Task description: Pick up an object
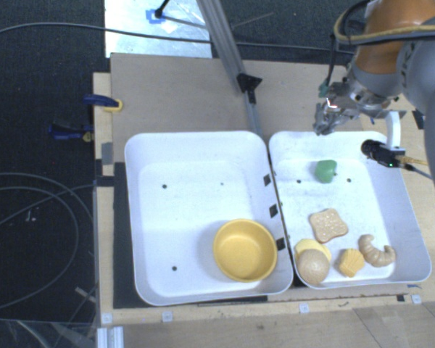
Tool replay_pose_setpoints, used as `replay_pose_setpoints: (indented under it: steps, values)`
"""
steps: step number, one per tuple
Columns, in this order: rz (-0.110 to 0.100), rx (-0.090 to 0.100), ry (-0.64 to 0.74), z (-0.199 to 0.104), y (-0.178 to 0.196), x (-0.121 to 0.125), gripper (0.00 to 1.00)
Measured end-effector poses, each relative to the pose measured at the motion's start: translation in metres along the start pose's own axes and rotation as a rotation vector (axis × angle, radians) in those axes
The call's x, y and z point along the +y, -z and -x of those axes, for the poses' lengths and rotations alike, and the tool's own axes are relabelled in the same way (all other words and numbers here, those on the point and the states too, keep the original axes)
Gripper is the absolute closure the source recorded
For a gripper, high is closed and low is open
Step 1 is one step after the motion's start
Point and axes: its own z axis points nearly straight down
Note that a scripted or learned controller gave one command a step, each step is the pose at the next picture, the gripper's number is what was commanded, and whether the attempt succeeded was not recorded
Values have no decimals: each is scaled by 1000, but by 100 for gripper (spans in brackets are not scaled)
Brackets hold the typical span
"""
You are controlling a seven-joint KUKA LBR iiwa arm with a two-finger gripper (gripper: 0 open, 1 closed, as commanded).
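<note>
The gripper (325, 125) hangs in the upper right of the frame, over the far rim of the right bin (415, 227), with the orange-banded arm (395, 27) rising behind it toward the top right corner. Whether it is released or clenched I cannot tell, since the tip is small and dark against the bin's edge; nothing visible sits in it.

The closest candidate is the green object (325, 170), a small rounded lump lying alone in the upper part of the right bin, just below the gripper in the frame and almost directly under it. It looks roughly as wide as long, so no clear long axis dictates wrist angle.

The remaining pieces cluster at the bin's lower edge: a toast slice (328, 225), a croissant (377, 251), a yellow wedge (351, 262) and a pale round piece (312, 262). A yellow bowl (245, 249) sits in the left bin (152, 194), well apart from the gripper.

Judged from this, a short descent toward the lower frame would reach the green object first
</note>
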Motion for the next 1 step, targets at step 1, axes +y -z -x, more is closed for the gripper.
replay_pose_setpoints:
  steps: [1]
  values:
    - [-2,2,3,-43,3,-13,100]
